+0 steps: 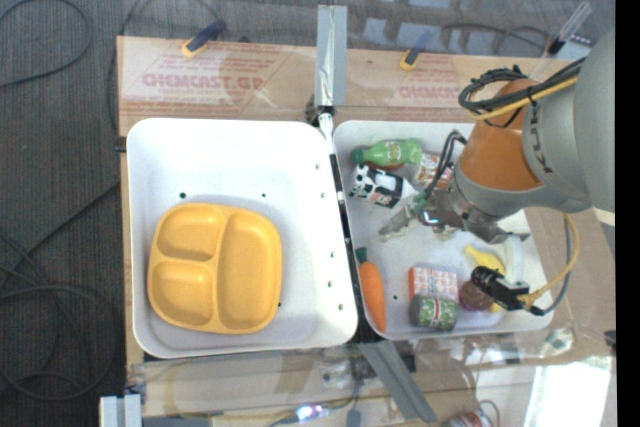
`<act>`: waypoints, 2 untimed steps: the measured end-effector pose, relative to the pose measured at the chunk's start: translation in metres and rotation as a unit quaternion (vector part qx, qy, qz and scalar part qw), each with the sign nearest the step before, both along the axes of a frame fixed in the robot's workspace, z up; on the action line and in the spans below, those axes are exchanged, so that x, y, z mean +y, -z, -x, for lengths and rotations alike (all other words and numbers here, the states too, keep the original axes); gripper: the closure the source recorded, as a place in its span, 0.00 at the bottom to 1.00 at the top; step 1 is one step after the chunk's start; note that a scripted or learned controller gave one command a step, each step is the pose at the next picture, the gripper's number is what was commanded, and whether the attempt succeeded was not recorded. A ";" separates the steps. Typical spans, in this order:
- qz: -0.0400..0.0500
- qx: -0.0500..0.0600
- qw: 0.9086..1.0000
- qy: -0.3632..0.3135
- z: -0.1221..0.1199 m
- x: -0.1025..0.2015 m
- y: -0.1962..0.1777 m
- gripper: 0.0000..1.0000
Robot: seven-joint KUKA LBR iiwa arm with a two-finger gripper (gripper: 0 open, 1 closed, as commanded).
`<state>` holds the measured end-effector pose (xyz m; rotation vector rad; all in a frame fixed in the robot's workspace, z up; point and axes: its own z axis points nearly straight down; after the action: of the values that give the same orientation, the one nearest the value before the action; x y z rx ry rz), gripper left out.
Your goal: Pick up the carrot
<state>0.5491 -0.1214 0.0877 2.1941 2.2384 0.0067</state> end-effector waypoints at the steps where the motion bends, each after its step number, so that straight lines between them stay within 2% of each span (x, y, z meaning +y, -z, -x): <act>1: 0.002 -0.004 1.000 0.009 0.053 0.015 -0.001 0.00; 2: 0.010 -0.011 0.994 -0.110 0.056 0.017 -0.004 0.00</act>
<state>0.4932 -0.1047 0.0919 1.9170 2.4417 0.0103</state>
